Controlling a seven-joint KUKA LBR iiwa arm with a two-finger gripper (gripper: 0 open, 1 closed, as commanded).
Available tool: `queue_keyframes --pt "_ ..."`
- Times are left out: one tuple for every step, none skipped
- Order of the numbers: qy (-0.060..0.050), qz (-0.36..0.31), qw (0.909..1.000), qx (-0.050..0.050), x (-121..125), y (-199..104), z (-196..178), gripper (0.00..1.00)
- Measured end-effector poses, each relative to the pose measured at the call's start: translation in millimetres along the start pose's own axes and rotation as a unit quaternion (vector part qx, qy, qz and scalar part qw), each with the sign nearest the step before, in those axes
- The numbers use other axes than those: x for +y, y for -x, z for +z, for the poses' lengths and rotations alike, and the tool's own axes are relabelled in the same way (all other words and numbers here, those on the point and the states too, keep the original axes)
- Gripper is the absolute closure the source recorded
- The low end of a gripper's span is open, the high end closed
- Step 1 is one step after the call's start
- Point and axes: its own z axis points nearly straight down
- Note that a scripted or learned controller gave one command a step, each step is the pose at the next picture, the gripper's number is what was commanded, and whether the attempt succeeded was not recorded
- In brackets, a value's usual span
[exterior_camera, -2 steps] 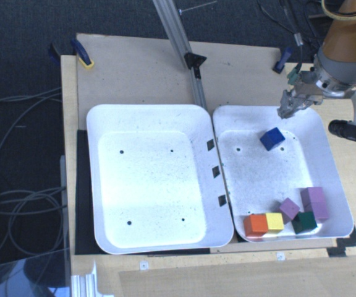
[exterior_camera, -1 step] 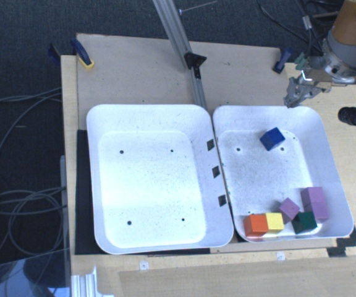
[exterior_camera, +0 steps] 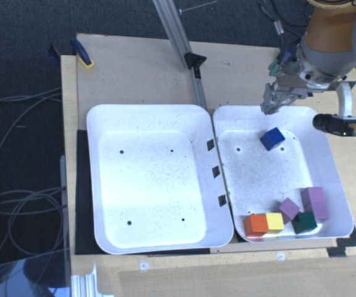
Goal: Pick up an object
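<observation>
Orange cube (exterior_camera: pixel 256 224), yellow cube (exterior_camera: pixel 274 221) low in right white plastic bin (exterior_camera: pixel 339 172); blue cube (exterior_camera: pixel 272 138) beneath grey two-finger gripper (exterior_camera: pixel 269 107), jaw state unclear.

2 bins sat side by side on the bench (exterior_camera: pixel 141 60): left bin (exterior_camera: pixel 104 166), right bin (exterior_camera: pixel 332 159), rims touching at centre. In the right bin, 1 block (exterior_camera: pixel 272 138) lay alone toward the far side. 5 more blocks clustered at the near-right corner: a row of 3 along the near wall (exterior_camera: pixel 256 224), (exterior_camera: pixel 274 221), (exterior_camera: pixel 303 222), w/ 2 just behind them (exterior_camera: pixel 289 208), (exterior_camera: pixel 316 202). Gripper (exterior_camera: pixel 271 106) hung over the right bin's far rim, behind the lone block, apart from it. A pole (exterior_camera: pixel 175 26) slanted over the bench behind the bins.
</observation>
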Motion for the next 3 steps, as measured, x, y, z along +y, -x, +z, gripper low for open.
queue_keyframes --pt "-0.001 0.000 1.0000 0.000 -19 -54 15 1.00" --pt "-0.001 0.001 1.0000 0.000 -30 -100 27 1.00" --pt "-0.001 0.001 1.0000 0.000 -40 -146 33 1.00"
